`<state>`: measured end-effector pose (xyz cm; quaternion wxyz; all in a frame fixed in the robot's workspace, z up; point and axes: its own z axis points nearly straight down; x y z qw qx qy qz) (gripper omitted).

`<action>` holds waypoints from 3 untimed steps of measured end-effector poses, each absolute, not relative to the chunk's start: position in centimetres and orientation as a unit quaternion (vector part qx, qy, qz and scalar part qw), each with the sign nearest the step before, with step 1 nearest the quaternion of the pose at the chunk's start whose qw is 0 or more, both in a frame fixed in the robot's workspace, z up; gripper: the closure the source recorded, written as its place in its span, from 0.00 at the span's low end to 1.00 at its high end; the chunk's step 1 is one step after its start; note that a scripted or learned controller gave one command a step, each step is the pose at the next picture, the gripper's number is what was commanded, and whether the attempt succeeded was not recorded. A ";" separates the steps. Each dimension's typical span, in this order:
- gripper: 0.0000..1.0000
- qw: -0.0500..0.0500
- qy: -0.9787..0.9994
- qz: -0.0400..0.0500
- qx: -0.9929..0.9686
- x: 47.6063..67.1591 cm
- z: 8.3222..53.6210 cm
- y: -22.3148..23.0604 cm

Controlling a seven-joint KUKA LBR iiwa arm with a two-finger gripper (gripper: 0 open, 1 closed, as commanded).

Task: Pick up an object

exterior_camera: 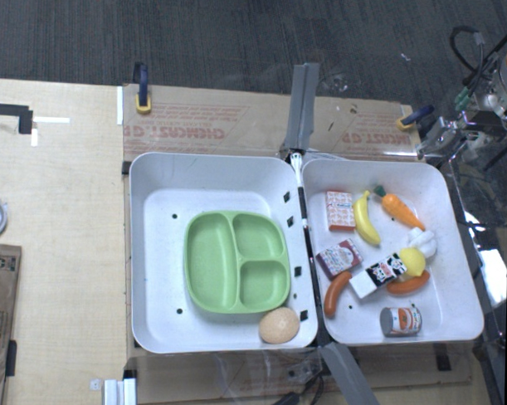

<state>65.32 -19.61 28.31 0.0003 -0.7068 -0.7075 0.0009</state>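
The right bin point(457, 317) holds several toy foods: a banana point(367, 218), a carrot point(400, 209), a small pink-and-white carton point(339, 210), a dark red box point(337, 258), a lemon point(412, 261), a black-and-white carton point(382, 273), a red sausage point(335, 293), an orange sausage point(408, 283) and a can point(400, 320) lying on its side. The gripper point(445, 136) sits at the top right, just beyond the right bin's far corner, above none of the objects.
The left bin point(153, 235) holds a green divided plate point(237, 261) and a tan egg-shaped object point(279, 325) at its near right corner. A grey divider point(303, 100) rises between the bins. Clamps point(142, 98) sit on the cardboard behind.
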 end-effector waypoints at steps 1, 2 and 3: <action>0.00 0.000 -0.631 0.001 -0.776 65.9 28.4 -22.2; 0.00 -0.001 -0.653 0.001 -0.757 65.9 31.6 -20.4; 0.00 0.001 -0.670 0.001 -0.743 65.9 16.5 -20.0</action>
